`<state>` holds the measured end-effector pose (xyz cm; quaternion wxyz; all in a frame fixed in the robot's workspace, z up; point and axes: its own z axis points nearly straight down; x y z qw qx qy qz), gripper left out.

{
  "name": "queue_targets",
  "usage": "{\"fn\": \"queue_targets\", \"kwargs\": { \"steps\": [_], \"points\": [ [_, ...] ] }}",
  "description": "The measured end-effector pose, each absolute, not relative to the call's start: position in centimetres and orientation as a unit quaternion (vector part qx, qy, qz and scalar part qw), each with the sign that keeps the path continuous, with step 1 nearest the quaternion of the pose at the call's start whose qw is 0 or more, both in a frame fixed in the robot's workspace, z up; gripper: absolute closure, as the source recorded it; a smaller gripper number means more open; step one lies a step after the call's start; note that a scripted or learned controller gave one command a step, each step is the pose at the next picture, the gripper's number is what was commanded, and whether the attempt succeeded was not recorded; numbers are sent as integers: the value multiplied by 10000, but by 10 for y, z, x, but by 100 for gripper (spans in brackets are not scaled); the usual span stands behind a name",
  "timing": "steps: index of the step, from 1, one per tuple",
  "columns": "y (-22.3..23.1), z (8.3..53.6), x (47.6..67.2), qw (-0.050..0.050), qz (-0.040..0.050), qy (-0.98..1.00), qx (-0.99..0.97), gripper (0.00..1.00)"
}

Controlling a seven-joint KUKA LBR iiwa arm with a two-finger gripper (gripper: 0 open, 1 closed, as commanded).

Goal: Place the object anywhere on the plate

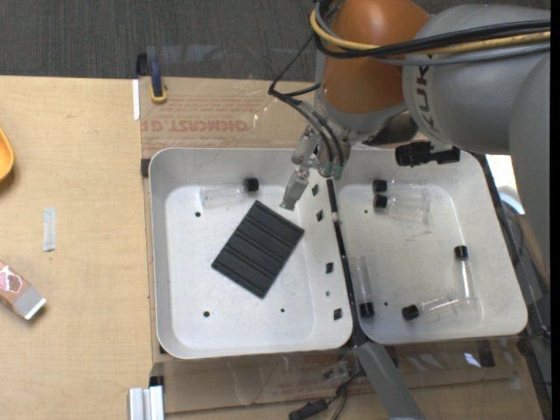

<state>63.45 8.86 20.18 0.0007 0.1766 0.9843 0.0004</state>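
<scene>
Light wood bench, two white bins: the black ribbed plate (259,248) sits mid left bin, the clear tube (226,192) at its 11 o'clock looks light, slick, best pinched mid-body, and the gripper (296,191) just hovers, grip unclear.

— What's the bench (79,339) carrying under me right now?

— Two white bins, touching side by side: the left bin (166,261) and the right bin (499,261), both partly on a cardboard sheet (210,122).

— And on the bare wood to the left?

— An orange thing (4,157) at the edge, a small grey strip (49,230), a wrapped block (21,292) below it.
</scene>
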Motion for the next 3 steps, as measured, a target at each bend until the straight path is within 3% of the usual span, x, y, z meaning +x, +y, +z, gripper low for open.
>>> {"fn": "queue_targets", "kwargs": {
  "steps": [1,2,3],
  "points": [
    [101,238,549,5,5,10000,98,0],
    [100,247,550,13,11,9999,127,100],
    [100,247,550,13,10,9999,124,0]
  ]
}}
